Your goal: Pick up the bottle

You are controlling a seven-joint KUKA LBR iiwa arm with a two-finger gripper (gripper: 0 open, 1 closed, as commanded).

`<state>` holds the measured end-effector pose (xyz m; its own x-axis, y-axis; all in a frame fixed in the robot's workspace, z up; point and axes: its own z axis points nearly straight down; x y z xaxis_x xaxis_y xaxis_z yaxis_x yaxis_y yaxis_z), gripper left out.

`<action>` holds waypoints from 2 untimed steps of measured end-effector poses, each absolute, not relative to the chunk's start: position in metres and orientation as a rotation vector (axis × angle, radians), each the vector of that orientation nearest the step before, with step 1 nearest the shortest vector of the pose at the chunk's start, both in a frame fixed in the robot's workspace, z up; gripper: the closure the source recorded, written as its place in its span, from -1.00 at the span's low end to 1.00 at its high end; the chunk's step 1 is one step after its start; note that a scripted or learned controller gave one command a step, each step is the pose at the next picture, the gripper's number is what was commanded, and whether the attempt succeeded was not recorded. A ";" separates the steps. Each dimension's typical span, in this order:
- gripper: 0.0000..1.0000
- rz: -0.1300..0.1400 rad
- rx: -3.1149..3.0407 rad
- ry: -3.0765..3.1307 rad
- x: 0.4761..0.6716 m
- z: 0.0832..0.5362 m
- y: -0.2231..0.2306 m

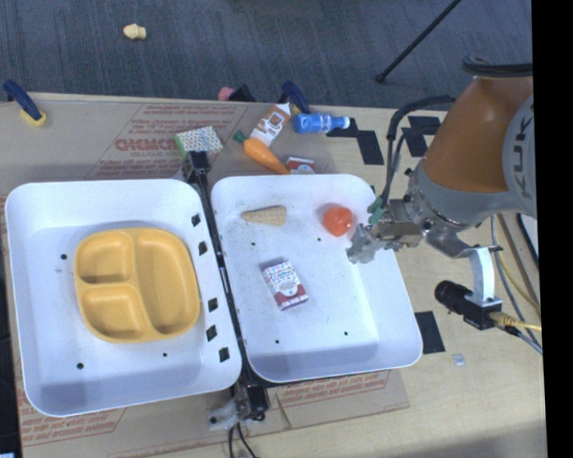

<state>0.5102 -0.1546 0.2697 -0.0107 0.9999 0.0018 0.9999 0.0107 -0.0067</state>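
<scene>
Two bottles lie on the cardboard behind the right bin (pixel 392 304): a white one with an orange label (pixel 270 124) and a small blue one (pixel 318 124) on its side. My gripper (pixel 362 246) hangs over the right side of the right bin, just right of a red-orange ball-like fruit (pixel 338 220). It is well in front of both bottles and nothing shows in its grasp. The arm's orange band (pixel 480 137) rises behind it at the right.
The right bin also holds a tan wedge (pixel 265 215) and a small red and white packet (pixel 284 284). A yellow divided plate (pixel 136 283) sits in the left bin (pixel 25 279). A carrot (pixel 264 156) and a green patterned block (pixel 198 140) lie behind the bins.
</scene>
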 end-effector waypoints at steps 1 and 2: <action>1.00 0.005 -2.142 -2.289 0.475 0.138 -0.188; 1.00 0.002 -2.392 -2.035 0.476 0.198 -0.203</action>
<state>0.4765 -0.2034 0.1975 0.1603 0.9871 -0.0004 0.9871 -0.1603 -0.0019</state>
